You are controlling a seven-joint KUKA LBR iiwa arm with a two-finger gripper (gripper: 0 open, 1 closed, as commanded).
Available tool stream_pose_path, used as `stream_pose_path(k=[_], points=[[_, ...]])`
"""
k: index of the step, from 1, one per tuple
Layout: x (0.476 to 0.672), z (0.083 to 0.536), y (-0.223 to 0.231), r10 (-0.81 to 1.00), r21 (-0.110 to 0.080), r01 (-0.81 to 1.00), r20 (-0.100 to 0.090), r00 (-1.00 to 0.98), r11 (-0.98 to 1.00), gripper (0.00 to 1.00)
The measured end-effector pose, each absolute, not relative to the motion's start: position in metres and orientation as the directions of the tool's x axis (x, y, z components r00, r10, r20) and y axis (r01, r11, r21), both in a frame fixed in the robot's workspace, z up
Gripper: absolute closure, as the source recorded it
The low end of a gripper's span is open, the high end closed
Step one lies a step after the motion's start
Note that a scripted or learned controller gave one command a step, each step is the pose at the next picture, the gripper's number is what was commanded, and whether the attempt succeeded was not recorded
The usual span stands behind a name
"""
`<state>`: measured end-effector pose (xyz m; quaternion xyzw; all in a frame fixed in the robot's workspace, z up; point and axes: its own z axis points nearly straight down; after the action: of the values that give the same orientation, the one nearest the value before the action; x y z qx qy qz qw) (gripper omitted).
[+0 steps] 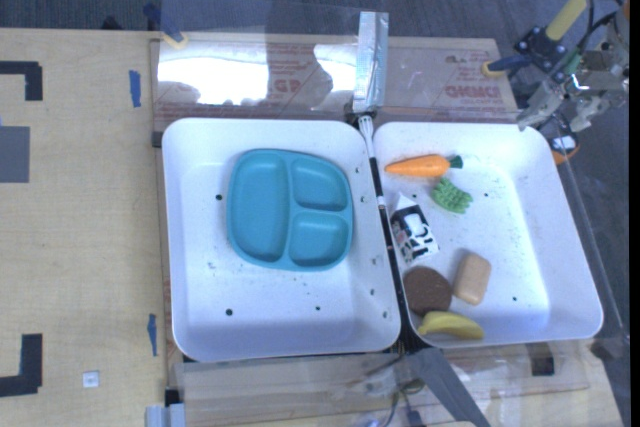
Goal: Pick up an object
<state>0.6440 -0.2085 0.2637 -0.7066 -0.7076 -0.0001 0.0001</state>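
Banana (450,325) is lying crosswise at the right bin's (560,235) lower edge, you're seeing bread (472,277) above it, then the carrot (418,167). Gripper (560,105) is hovering upper right; whether it's apart, I cannot tell.

Lying in the right bin (560,245): orange carrot (417,167) beside green sprig (451,196), black-and-white pack (413,234) at the left wall, brown disc (427,289) touching tan bun (472,277), yellow banana (450,325) at the front.
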Motion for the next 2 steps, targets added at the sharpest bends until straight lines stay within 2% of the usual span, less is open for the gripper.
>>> stream_pose_path(k=[1,2], points=[[0.664,0.126,-0.125,0.985,-0.011,0.985,0.006,-0.174,0.174,0.00],[0.671,0.099,-0.110,0.975,0.009,0.975,-0.003,-0.221,0.221,0.00]])
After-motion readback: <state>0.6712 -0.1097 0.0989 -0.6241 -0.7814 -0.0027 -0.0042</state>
